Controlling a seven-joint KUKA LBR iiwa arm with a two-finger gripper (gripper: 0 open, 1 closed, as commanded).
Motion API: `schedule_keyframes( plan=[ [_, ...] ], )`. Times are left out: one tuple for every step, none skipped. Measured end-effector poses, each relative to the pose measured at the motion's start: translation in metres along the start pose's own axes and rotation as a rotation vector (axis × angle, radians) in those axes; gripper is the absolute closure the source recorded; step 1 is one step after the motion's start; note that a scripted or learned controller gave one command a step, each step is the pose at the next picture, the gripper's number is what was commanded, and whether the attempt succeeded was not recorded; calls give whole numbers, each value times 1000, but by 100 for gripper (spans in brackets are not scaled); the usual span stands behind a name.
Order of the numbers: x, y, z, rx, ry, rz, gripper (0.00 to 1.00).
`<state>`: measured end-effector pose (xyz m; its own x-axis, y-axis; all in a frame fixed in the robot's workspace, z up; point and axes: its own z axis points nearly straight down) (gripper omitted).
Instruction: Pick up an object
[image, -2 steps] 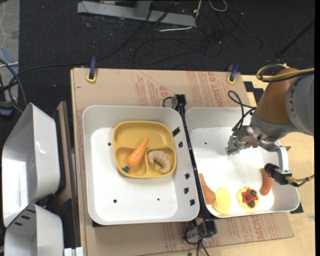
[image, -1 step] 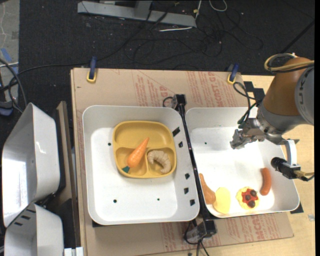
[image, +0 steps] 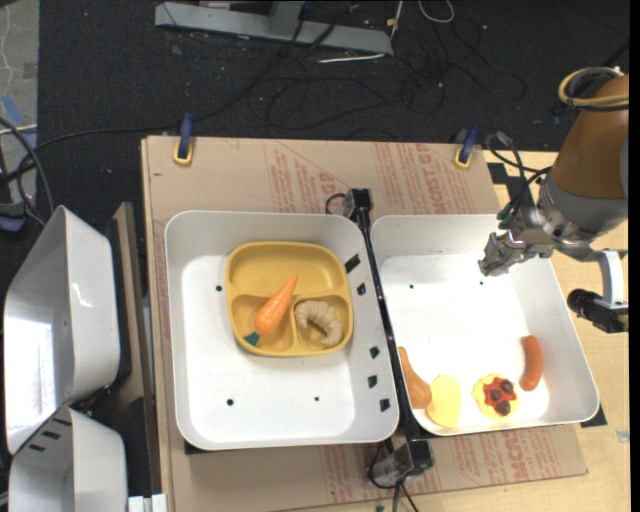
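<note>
Red print on the cardboard sheet (image: 300, 170) is too blurred to read.

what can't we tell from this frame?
- gripper: small and dark in the camera view, finger state unreadable.
- arm: cut off by the right edge.
- small round toy in the right bin: too small to identify, red and dark bits on yellow.
- yellow plate in the left bin: the carrot covers part of its divider.

A yellow plate (image: 289, 262) holds an orange carrot (image: 276, 305) and a beige shrimp (image: 320, 321); both bins (image: 200, 400) are white, the sausage (image: 531, 362) orange-red.
</note>
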<state>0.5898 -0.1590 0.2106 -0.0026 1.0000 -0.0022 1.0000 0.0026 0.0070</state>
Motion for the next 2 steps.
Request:
schedule_keyframes(
  plan=[
    [-4,2,-64,-1,-1,0,100],
    [59,2,-61,7,4,-6,100]
  ],
)
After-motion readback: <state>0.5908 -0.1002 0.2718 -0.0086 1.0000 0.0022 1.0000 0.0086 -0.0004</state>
